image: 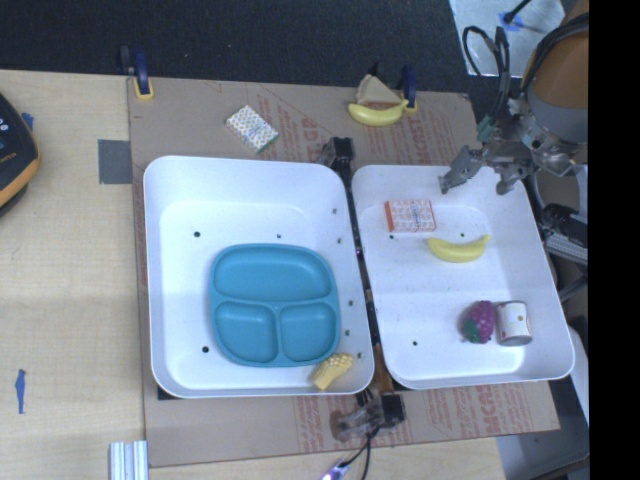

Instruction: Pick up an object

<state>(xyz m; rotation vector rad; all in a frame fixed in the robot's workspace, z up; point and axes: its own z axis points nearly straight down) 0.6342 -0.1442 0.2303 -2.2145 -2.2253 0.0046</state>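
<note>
Gripper (483,171) over right bin's (540,298) far rim (fingers spread, nothing held), banana (458,249) nearby

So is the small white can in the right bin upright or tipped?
Tipped: the can lies on its side beside the purple fruit, round end facing the camera.

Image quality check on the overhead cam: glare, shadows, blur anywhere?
Camera view: even, soft light; left bin white walls look bright but the blue tray reads cleanly. Faint shadow under the banana in the right bin. Gripper is slightly soft and dark near the upper right, fingers hard to resolve. Label on the small box is too blurred to read.
</note>
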